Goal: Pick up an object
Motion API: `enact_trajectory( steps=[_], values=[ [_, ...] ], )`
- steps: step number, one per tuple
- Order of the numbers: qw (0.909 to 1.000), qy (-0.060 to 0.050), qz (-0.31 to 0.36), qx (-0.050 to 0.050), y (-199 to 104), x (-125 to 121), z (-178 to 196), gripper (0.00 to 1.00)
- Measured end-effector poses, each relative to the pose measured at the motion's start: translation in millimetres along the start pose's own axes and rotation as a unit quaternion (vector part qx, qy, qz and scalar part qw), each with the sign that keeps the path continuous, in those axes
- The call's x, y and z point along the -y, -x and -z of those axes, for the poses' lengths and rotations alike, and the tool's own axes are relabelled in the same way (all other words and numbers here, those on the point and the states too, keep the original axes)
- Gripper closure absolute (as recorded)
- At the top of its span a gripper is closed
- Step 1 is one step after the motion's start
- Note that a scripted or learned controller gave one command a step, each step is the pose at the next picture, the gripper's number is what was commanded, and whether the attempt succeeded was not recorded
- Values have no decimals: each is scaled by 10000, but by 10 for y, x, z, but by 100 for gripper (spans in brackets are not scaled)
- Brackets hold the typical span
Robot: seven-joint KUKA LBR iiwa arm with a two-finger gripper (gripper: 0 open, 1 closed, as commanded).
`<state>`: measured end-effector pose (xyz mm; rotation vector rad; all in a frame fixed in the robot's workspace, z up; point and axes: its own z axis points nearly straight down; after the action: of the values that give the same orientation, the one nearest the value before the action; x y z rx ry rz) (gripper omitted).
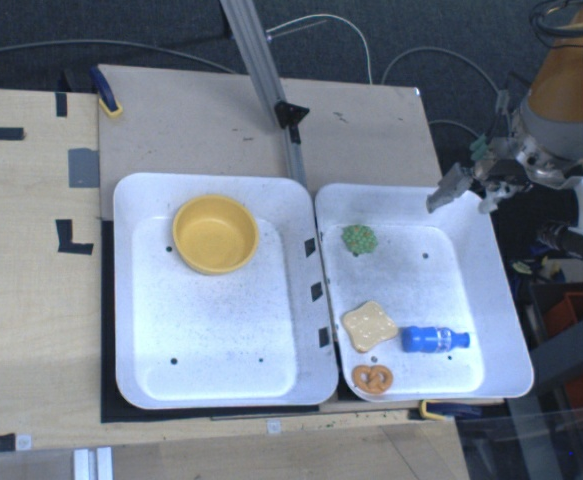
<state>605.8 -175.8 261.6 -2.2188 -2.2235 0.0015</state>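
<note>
gripper (458,190) over right bin's (491,268) far right corner, open, nothing between fingers. in that bin: green ball (359,238), toast (369,325), blue bottle (433,339), pretzel (372,378). yellow bowl (215,233) in left bin (131,298).

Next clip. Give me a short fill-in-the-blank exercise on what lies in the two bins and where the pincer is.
1. The yellow bowl sits in the ____ bin.
2. The blue bottle lies directly to the right of the ____.
3. The pretzel rests near the right bin's ____ edge.
4. The pincer is above the right bin's ____ corner.

Missing words: left; slice of bread; front; back right
</note>
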Motion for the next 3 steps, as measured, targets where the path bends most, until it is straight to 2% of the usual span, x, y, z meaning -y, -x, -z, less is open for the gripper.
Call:
enact_trajectory(
  steps=[1,3],
  values=[
    [10000,0,1,1,0,0,0,0],
    [10000,-29,-2,-4,-69,89,-932,0]
  ],
)
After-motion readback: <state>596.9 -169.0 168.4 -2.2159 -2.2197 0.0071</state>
